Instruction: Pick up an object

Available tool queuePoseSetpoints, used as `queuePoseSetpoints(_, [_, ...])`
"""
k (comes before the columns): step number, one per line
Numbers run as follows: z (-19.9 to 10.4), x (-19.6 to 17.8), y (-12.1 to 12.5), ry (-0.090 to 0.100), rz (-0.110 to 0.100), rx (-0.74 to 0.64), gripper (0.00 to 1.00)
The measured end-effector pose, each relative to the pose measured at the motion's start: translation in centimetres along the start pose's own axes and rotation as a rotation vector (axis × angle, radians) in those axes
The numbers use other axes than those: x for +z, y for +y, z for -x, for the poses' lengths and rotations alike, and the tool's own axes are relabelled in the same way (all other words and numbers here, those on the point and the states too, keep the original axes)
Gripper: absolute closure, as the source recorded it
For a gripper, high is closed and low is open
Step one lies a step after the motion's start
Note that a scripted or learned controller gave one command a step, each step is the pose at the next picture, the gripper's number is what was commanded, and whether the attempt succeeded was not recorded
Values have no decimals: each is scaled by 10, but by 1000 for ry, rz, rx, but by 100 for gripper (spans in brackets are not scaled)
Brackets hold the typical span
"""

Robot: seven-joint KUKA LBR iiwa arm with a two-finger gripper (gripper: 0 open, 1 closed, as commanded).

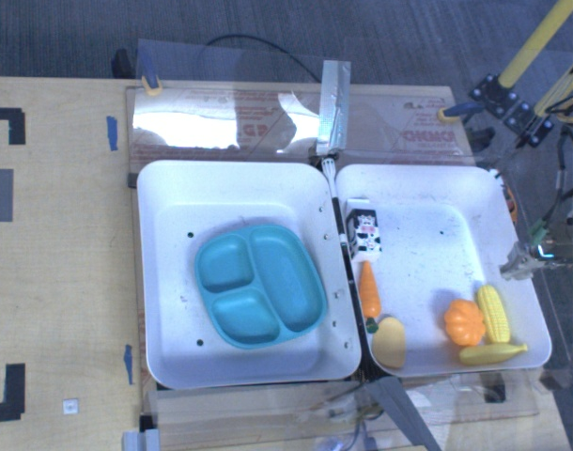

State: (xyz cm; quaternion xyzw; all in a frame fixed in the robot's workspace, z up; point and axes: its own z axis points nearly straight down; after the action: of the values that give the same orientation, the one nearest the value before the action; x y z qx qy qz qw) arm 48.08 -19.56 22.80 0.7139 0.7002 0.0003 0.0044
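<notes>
The right bin [427, 195] holds several toy foods. A small black-and-white cow-patterned piece [364, 234] lies against its left wall. Below it an orange carrot [369, 291] points toward the front, with a pale yellow pear-like fruit [390, 340] at its lower end. In the front right corner an orange pumpkin [464, 321], a yellow corn cob [494, 312] and a yellow banana [493, 352] lie close together, touching.
The left bin [164, 252] carries a blue divided plate [258, 286] in its middle. A small grey fixture [525, 263] sits at the right bin's right rim. Yellow rods and clamps [517, 73] stand at the upper right. A clear panel [268, 120] lies behind the bins.
</notes>
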Motion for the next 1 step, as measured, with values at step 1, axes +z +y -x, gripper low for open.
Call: queuePoseSetpoints(1, [-48, -118, 1, 4, 5, -47, 100])
